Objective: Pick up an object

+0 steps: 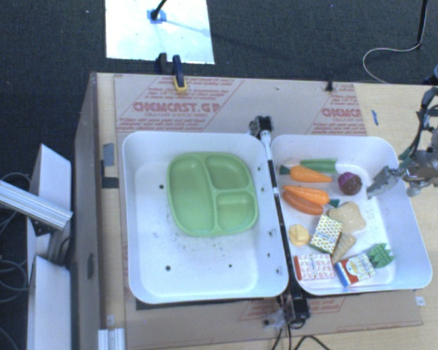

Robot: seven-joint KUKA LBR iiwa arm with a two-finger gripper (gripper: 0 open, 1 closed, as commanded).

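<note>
1. My claw hangs over the right side of the right bin, reaching in from the right. I cannot tell whether it is wide or narrow, and nothing shows in its grip.
2. The things to pick from all lie in the right bin, left of my claw and nearer than it.
3. Closest to my claw is a dark red ball, just to its left.
4. Farther left lie two carrots: one at the far side, with a green pod touching its far edge, and a second carrot nearer.
5. In the middle, a tan heart-shaped piece touches a green and yellow checked packet. A small yellow piece sits to the left of the packet.
6. Along the near edge lie a red and white box, a second small carton and a green leafy piece.
7. These things crowd together, many touching, so few have free room on all sides.
8. The left bin holds a green divided plate, well apart from my claw.
9. A black rod runs along the seam between the bins.
</note>
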